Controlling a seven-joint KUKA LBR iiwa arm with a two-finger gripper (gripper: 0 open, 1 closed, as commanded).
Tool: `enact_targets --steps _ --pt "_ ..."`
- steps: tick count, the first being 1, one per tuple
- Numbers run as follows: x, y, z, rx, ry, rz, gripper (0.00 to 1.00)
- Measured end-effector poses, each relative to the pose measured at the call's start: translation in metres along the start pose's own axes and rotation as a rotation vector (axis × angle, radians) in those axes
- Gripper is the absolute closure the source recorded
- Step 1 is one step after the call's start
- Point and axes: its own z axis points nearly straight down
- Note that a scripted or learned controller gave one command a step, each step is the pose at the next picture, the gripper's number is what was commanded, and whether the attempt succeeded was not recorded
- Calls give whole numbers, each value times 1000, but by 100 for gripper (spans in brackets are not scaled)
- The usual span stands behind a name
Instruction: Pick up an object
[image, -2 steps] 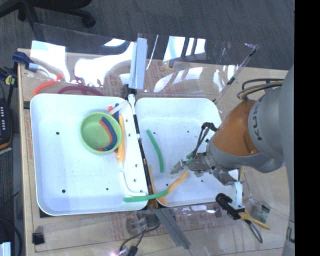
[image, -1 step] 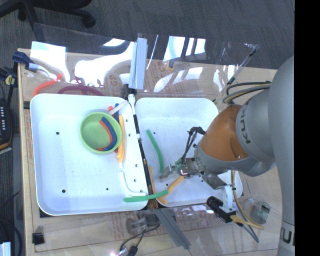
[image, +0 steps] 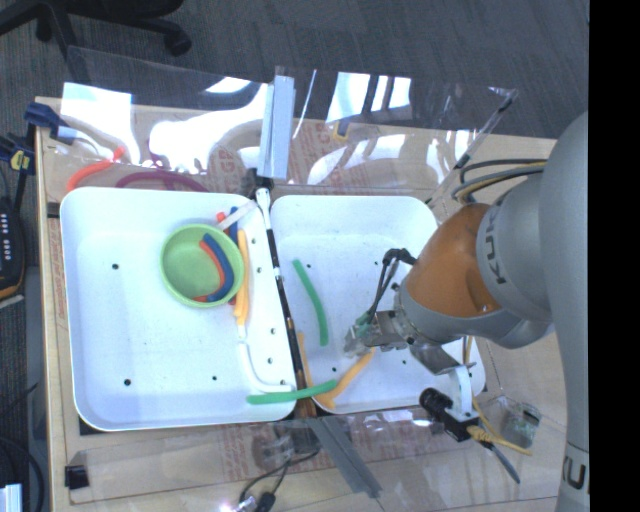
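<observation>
Two white bins are seen from above: the left bin holds a green bowl with small coloured pieces inside; the right bin holds a curved green strip and a yellow strip. The gripper is lowered into the right bin just above the yellow strip; whether anything is grasped cannot be told, so the pick is judged unfinished. No readable writing is seen.
</observation>
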Motion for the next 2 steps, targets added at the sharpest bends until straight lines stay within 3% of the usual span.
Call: enact_targets --steps 1,2 --pt "0 0 0 0 0 0 0" --pt "-19 -2 13 7 10 235 0"
